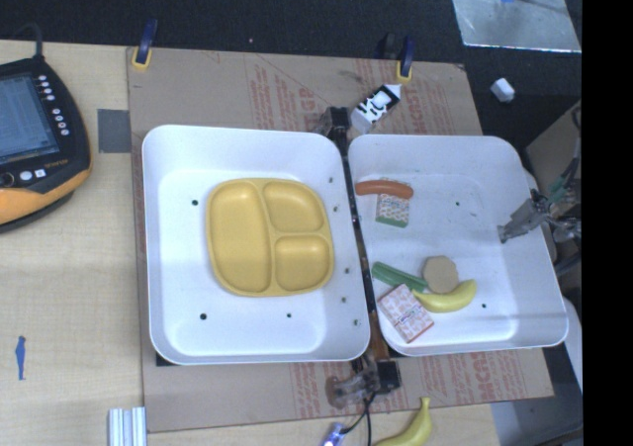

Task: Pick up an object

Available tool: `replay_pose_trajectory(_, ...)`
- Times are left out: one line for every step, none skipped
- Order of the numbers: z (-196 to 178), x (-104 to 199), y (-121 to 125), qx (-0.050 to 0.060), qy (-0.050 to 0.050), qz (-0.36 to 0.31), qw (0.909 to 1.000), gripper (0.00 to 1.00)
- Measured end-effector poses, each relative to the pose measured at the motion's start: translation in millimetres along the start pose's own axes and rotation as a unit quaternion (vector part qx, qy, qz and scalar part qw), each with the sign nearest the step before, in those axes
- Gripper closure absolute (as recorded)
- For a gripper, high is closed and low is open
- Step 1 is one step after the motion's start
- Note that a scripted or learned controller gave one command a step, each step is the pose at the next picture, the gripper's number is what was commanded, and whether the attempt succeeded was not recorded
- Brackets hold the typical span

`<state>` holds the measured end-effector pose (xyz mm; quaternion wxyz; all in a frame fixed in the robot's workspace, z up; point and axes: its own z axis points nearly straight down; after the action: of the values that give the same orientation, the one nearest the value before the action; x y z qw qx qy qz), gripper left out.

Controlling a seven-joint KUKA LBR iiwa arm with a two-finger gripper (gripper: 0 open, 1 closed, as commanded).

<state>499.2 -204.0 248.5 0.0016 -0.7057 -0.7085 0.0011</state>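
My gripper (pixel 516 224) hangs over the right edge of the right bin (pixel 495 169), with nothing seen in it. The bin's objects lie to its left. A red sausage (pixel 383 187) and a small printed packet (pixel 393 211) sit near the bin's left wall. Lower down lie a green stick (pixel 398 276), a brown round piece (pixel 440 271), a yellow banana (pixel 448 299) and a red-and-white packet (pixel 406 313). The nearest of them, the brown piece and the banana, are well apart from the gripper.
The left bin (pixel 173 236) holds a yellow divided plate (pixel 269 236). A control pendant (pixel 30 142) lies on the bench at far left. A black-and-white item (pixel 376 105) sits behind the bins, and a second banana (pixel 411 426) lies in front of them.
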Motion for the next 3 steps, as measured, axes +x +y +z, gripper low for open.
replay_pose_trajectory(66, 63, 38, 0.001, -0.001, -0.001, 1.0, 0.0)
replay_pose_trajectory(158, 71, 15, 0.001, 0.0, -0.001, 1.0, 0.0)
replay_pose_trajectory(147, 70, 16, 0.001, -0.001, -0.003, 1.0, 1.0)
